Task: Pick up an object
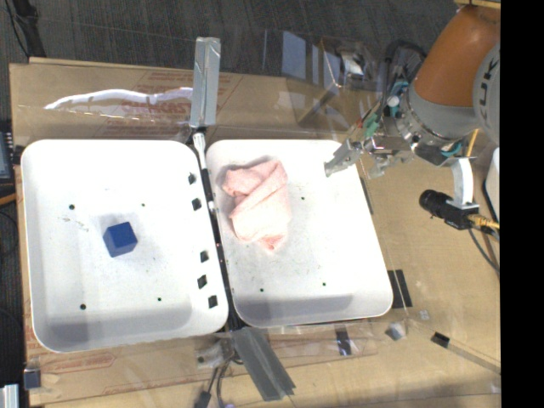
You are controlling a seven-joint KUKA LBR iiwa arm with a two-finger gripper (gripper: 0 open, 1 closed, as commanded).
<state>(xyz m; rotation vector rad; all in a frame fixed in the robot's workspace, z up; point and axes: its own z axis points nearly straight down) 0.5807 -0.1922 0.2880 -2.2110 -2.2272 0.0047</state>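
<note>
A crumpled pink cloth (255, 198) lies in the right bin (340, 253), toward its upper left. A small blue cube (121, 238) sits in the left bin (51, 185), left of centre. My gripper (344, 160) hangs over the right bin's upper right corner, well to the right of the cloth and apart from it. Nothing shows between its fingers. Whether they stand open or shut is not clear from this angle.
The two white bins sit side by side on a cardboard-covered bench, split by a black divider strip (206, 228). A grey upright post (204, 83) stands at the far end between them. The arm's orange band (455, 49) is at the upper right.
</note>
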